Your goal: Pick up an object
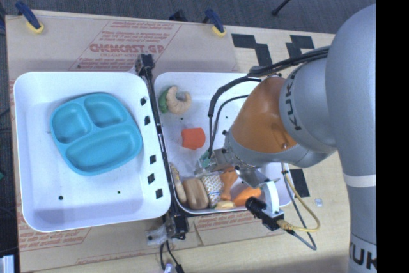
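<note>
While the gripper [225, 177] hangs low over the food pile [203, 191] in the right bin [192, 83] (its grasp state I cannot tell), nothing looks lifted yet.

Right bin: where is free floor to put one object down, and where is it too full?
Right bin: bare floor lies between the shrimp-like toy, the orange block and the divider wall. Its near end is crowded with bread-like pieces under the gripper. Left bin: free floor around the blue divided plate.
</note>
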{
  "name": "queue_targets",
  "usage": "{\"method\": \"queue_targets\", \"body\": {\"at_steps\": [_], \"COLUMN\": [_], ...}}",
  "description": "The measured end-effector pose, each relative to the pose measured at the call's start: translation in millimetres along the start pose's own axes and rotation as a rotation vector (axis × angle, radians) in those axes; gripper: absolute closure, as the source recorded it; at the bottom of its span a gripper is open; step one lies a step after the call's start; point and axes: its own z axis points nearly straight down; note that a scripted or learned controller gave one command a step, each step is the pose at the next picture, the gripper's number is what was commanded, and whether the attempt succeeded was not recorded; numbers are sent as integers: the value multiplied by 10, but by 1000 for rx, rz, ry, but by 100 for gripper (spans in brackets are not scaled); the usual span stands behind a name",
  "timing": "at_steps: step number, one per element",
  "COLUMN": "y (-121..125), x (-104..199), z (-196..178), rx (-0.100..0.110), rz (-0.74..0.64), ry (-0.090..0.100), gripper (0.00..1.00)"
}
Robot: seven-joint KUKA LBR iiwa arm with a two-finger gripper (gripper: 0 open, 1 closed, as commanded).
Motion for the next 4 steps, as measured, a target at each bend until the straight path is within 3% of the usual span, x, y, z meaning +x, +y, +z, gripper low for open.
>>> {"method": "queue_targets", "body": {"at_steps": [1,2,3,4], "y": [-39,19,18,-27], "x": [-227,185,183,-95], "z": [-469,-899,-898,-93], "rx": [-1,0,0,2], "rz": [-191,109,109,-658], "ry": [0,0,-1,1], "gripper": [100,100,0,0]}}
